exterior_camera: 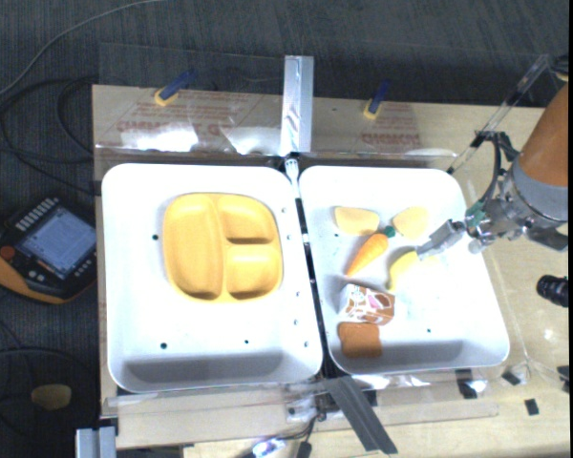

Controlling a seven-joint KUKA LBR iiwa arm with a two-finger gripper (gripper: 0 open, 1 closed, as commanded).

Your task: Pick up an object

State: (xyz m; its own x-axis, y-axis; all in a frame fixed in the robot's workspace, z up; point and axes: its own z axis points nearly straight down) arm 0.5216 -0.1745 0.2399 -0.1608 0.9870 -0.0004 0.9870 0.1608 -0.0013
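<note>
**Gripper low over the right bin, toy food just to its left**

The left bin holds a yellow divided tray, sitting near the middle and well apart from the arm. Past the divider, the right bin holds the loose pieces: a brown block at the near wall, a patterned red-and-white piece touching it from behind, an orange carrot lying on a slant, two pale yellow pieces behind it, and a yellow banana-like piece beside the carrot.

The gripper reaches in from the right, its tip just above the banana-like piece and between it and the rear right yellow piece. That piece lies slightly left and nearer the camera, with its long axis running steeply front to back. Whether the gripper is spread or closed cannot be told at this size, and nothing shows held in it. The pick looks not yet made; a short drop leftward seems the likely need.
</note>
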